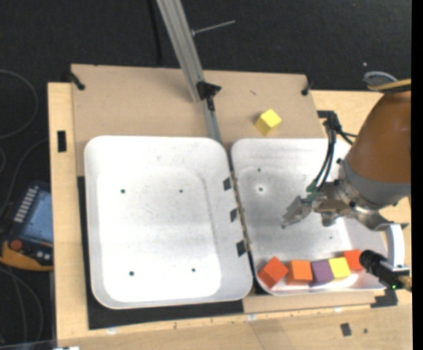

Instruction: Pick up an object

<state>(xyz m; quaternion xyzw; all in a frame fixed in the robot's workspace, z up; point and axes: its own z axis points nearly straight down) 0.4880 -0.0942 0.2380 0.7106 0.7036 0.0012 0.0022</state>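
From my console I judge the orange block (300,270), in the row along the right bin's (270,159) near wall, light, rigid, best pinched across flat sides; the gripper (297,214) hovers above, spread and empty.

Blocks (310,270) crowd the right bin's (270,166) near wall.

Even, fairly bright overhead light here, the two white bins (160,217) nearly washing out. Soft shadow along the bench's (160,100) near edge. Dark floor swallows detail. Grainy, slightly soft picture; the arm (379,152) blurs at the right.
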